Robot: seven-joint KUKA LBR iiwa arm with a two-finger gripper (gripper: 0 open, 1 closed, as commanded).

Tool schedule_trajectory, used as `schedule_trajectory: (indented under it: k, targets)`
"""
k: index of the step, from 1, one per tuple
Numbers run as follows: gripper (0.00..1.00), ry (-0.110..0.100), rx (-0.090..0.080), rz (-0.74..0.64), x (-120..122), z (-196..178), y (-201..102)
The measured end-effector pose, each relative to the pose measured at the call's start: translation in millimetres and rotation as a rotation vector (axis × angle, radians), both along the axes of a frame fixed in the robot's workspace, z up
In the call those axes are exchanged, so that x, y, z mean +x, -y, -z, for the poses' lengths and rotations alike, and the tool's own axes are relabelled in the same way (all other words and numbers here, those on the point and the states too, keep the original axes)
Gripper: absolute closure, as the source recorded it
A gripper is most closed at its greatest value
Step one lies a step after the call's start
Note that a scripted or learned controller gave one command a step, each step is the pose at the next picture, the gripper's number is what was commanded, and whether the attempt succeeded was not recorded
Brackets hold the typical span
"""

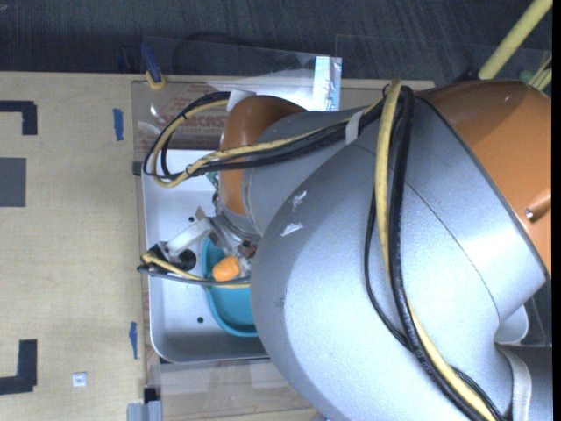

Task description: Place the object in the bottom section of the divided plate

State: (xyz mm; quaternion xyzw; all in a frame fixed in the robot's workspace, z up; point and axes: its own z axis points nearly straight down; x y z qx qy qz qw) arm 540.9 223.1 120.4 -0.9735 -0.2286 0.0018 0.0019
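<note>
white bin (175, 336) | teal divided plate (230, 310) | round orange object (226, 269) on plate, no long axis | gripper (230, 235) grip unclear

Colour survey: grey and orange arm over a white bin and tan counter.

Arm (394, 261) grey with orange bands, carrying yellow-and-black cables (263, 152). Bin (175, 336) white inside. Divided plate (230, 310) turquoise blue; object (226, 269) on it orange. Counter (70, 235) light tan wood-grain, with black squared markings at far left and small blue tape strips. Floor (263, 7) along the top dark grey, finely textured.
</note>
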Motion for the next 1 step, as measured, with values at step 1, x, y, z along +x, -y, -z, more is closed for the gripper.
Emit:
schedule_trajectory:
  k: [1]
  targets:
    - [1.0,0.007,-0.001,-0.198,67.6,-107.7,1.1]
